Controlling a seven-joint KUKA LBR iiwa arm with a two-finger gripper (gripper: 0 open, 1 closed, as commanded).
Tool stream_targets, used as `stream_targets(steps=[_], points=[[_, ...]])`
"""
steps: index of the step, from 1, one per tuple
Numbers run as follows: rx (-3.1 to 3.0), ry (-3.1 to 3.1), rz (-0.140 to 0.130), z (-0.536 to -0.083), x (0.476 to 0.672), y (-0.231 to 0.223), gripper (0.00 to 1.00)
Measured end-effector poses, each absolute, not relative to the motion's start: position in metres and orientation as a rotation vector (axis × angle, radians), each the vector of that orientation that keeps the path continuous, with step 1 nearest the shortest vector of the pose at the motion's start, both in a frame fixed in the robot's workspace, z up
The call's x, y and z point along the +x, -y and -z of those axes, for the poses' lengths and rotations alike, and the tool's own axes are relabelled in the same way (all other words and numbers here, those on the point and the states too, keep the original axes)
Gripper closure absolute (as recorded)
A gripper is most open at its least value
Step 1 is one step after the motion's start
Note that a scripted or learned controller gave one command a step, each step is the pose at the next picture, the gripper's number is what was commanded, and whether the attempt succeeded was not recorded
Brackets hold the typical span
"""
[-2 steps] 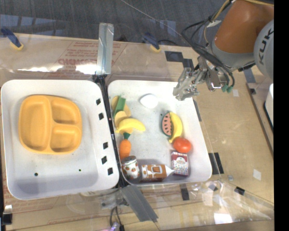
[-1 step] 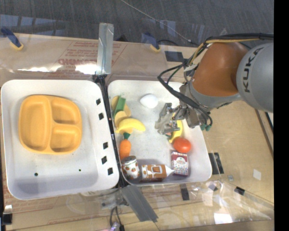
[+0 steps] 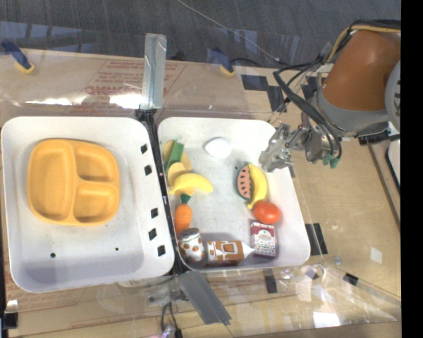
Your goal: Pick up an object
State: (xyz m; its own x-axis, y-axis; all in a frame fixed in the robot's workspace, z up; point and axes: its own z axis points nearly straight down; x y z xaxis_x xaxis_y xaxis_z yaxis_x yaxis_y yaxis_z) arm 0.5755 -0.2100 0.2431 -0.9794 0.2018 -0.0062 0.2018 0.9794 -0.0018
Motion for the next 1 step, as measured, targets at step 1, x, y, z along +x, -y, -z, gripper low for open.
stream_targets(steps=[1], points=[[0.318, -3.121, 0.003, -0.2422, 0.5752, 0.2097, 0.0]])
